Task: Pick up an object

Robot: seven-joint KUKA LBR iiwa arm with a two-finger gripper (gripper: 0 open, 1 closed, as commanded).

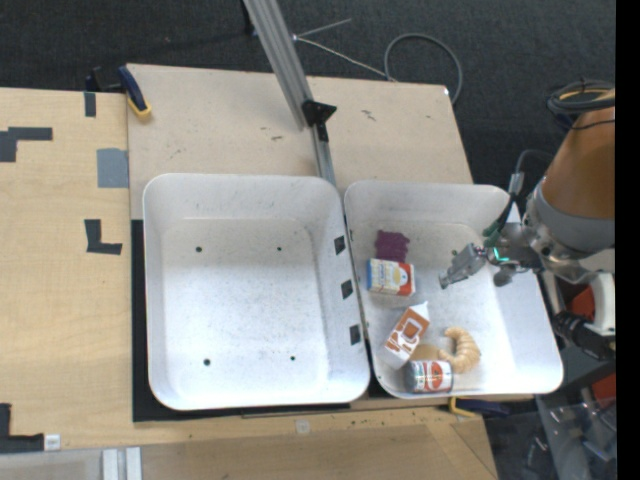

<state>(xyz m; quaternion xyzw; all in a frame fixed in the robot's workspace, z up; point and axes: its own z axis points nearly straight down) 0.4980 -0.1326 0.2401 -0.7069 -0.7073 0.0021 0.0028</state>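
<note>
Right bin: hand hovers above floor.

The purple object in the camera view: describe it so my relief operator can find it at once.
Start at the right bin, the one that the arm reaches into. Along its left wall, the purple object is the item farthest from the near rim, just above the small white carton. It alone is dark purple and lumpy; its neighbours are white, orange, tan or red.

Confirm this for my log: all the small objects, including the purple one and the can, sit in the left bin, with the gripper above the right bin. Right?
Not quite. The camera view shows the purple object and the can in the right bin, not the left. The gripper is above the right bin, as you said.
</note>
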